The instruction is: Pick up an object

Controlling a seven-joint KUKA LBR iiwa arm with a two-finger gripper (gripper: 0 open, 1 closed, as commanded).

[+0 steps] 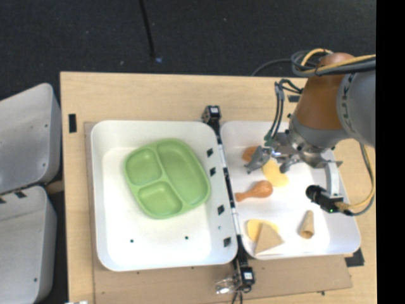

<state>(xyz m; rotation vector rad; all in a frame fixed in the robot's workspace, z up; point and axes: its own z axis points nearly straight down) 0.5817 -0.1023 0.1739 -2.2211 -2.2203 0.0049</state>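
Camera view, looking down at a slant: the gripper [271, 159] hangs low over the upper part of the right bin [342, 239], its fingers spread, with nothing seen between them. A yellow round piece [276, 175] lies directly under and just below the fingertips; whether they touch it cannot be told. An orange piece [250, 152] lies just to the left of the fingers, near the bin's inner wall. A toy drumstick [255, 191] lies just below the yellow piece. Farther toward the near edge lie a tan wedge [264, 234] and, well apart to its right, a small cone [307, 223]. Bare white floor lies between the drumstick and the cone. The left bin [107, 233] holds a green divided plate [166, 177], set at a tilt to the bin's walls. Both bins rest side by side on a pale wooden bench [145, 94] above a dark carpeted floor [190, 24].
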